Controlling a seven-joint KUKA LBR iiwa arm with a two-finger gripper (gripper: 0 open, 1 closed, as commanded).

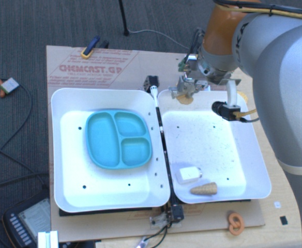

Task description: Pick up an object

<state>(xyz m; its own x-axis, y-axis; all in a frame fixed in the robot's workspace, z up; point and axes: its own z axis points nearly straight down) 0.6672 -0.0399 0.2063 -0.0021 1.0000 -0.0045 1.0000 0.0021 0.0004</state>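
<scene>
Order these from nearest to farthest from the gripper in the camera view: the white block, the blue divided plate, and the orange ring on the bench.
Gripper is at the right bin's far edge.
1. Blue divided plate, in the left bin.
2. White block, near side of the right bin.
3. Orange ring, on the bench beyond the bin's near edge.

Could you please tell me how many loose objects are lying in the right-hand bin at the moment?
2: a white block and a tan cone, both near its front edge. The arm may hide others.

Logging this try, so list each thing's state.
Claw: at the right bin's far rim, with a small tan thing at its tip; grip unclear.
Blue divided plate: flat in left bin, upright.
White block: lying in right bin.
Cone: on its side, beside block.
</scene>
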